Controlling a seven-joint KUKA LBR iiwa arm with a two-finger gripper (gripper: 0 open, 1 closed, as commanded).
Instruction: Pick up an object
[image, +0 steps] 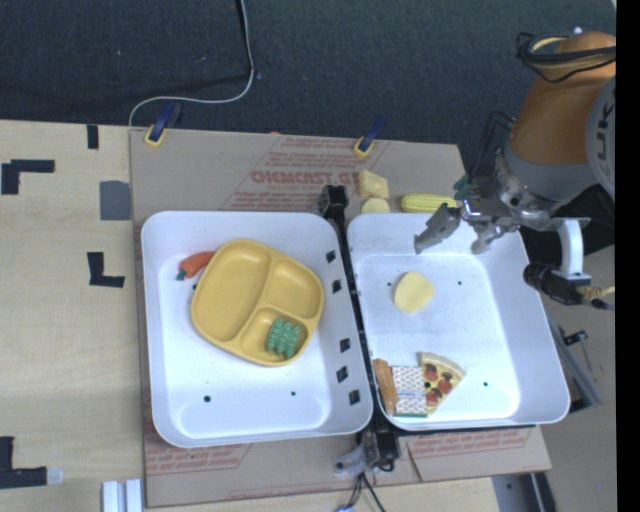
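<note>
Gripper (462, 230) over far edge of right bin (540, 400), fingers apart, nothing between. Yellow chip (413, 292) mid-bin, below gripper, apart. Pizza slice (438, 377) + hotdog (384, 388) at near edge.

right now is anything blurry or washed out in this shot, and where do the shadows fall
In the camera view the light is soft and even; the white bins look bright but keep their edges. The claw is slightly soft, while the yellow plate and pizza slice stay sharp. Shadows are faint, just beneath the plate's rim.
</note>
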